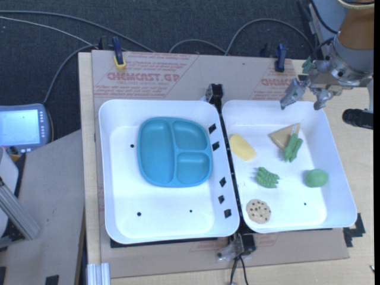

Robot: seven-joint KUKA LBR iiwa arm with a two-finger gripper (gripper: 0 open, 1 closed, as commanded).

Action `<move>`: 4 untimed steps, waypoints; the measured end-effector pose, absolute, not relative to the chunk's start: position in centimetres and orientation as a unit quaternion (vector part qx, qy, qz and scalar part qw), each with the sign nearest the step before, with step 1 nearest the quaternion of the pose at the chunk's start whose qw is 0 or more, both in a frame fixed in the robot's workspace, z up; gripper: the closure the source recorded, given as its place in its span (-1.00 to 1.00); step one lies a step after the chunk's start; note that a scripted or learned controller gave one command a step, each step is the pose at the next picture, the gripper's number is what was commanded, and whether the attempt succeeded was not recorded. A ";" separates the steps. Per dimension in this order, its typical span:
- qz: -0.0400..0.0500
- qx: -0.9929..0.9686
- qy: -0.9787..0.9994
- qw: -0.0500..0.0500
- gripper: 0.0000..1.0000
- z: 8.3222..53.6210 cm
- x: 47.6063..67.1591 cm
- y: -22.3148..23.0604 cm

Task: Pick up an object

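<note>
The right bin (336, 159) holds several toy foods: a yellow piece (242, 147), a tan wedge (282, 136) with a green stalk (293, 147) beside it, a green leafy piece (267, 177), a green ball (316, 178) and a brown cookie (258, 210). My gripper (305, 99) hangs open over the far edge of the right bin, above and behind the tan wedge. Nothing is between its fingers.
A blue divided plate (175, 152) lies in the left bin (119, 189). Black clips run along the seam between the bins. Blue clamps (119, 53) hold the cardboard base at the back. A small screen (22, 125) stands off the bench at left.
</note>
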State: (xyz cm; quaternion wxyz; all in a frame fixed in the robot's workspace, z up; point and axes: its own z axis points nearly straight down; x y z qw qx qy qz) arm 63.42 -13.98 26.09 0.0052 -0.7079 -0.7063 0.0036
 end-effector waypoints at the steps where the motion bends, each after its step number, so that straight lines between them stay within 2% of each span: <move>1: 0.000 -0.707 -0.707 0.000 -1.00 26.8 63.6 -14.0; 3: 0.002 -0.707 -0.707 0.004 -1.00 14.5 62.6 -13.5; 4: -0.001 -0.707 -0.707 -0.001 -1.00 8.9 62.0 -13.8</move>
